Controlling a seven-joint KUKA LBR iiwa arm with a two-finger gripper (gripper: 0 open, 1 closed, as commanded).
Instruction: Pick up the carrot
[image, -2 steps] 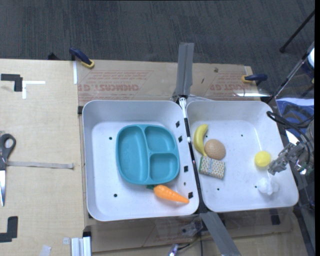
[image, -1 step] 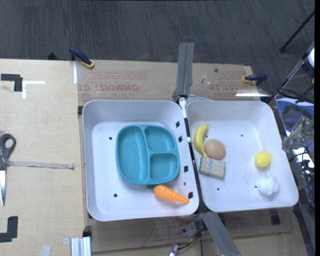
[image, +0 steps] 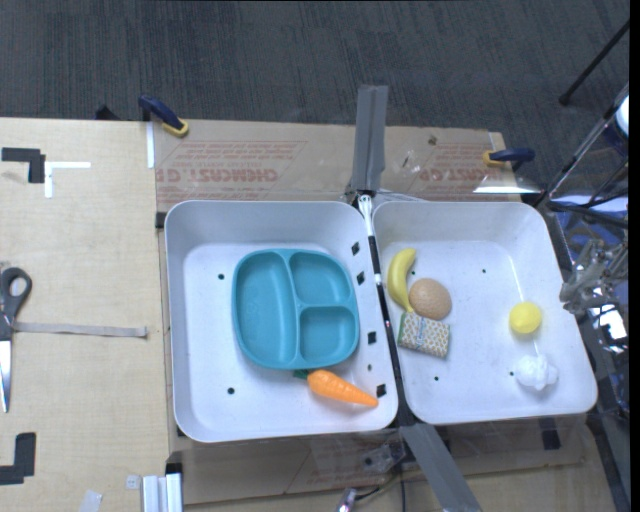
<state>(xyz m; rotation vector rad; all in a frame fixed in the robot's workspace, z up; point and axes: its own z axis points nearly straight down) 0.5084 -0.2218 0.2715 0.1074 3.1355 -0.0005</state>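
Your carrot (image: 342, 389) lies in the left bin (image: 195, 330), touching the teal tray's (image: 296, 307) near edge. You cannot tell the gripper's state.

A lab test bench: clamped brown cardboard sheet (image: 330, 160) at twelve o'clock, steel scissors (image: 10, 330) at nine, dark carpet (image: 250, 50) beyond.

Dark grey carpet floor (image: 250, 50) beyond a pale wooden bench (image: 75, 380); cardboard sheet (image: 260, 160) under clamps (image: 165, 115); scissors (image: 10, 320), possibly taped down.

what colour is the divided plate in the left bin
Teal blue, the divided plate, seen best in the camera view.
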